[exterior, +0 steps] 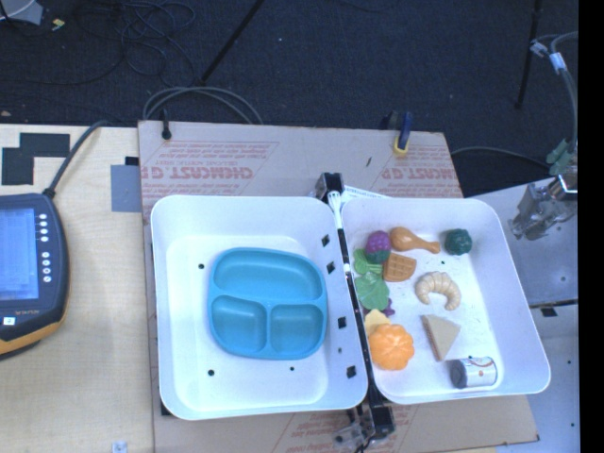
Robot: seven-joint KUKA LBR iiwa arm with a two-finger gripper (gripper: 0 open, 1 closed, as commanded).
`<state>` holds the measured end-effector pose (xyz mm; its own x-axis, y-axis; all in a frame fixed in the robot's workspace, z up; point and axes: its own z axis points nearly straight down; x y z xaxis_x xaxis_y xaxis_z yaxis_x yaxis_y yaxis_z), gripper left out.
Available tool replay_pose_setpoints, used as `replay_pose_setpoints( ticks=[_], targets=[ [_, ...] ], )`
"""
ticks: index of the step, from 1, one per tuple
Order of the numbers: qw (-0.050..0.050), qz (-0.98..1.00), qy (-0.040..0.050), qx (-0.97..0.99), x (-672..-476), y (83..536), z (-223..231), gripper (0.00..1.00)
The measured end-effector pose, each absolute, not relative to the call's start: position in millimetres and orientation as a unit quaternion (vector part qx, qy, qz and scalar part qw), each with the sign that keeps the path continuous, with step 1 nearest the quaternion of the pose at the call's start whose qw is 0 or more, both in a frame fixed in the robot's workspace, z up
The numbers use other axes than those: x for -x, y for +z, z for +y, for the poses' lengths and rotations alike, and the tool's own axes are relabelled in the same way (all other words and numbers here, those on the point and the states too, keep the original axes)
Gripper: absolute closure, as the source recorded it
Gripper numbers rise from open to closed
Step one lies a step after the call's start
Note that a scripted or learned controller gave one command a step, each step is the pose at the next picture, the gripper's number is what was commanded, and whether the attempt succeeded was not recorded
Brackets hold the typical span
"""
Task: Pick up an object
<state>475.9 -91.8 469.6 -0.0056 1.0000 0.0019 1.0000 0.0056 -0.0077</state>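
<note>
Currently the gripper (540, 213) sits beyond the right bin's (514, 253) right edge; its state cannot be determined. Toy foods, including an orange (391, 346) and croissant (439, 289), lie in that bin.

Two bins sit side by side on a cardboard sheet (283, 163) in the middle of the frame. The left bin (179, 225) holds a three-compartment tray (266, 302). In the right bin (514, 281), toy grapes (377, 243), a drumstick (412, 241) and a small round toy (458, 242) lie along the upper part. Below them lie a waffle piece (399, 268), a croissant (440, 289) and a leafy toy (371, 289). Toward the lower edge are an orange (391, 346), a wedge (440, 335) and a can on its side (473, 372). A teach pendant (26, 267) rests at the frame's left edge.
</note>
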Motion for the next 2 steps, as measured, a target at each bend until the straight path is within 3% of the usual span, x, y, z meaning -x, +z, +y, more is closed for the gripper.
replay_pose_setpoints(
  ticks=[1, 2],
  targets=[
    [0.004, -0.71, 0.0026, 0.704, -475.6, 410.6, 3.7, 1.0],
    [0.0, -0.71, -0.0004, 0.704, -484.4, 441.5, 79.4, 1.0]
  ],
)
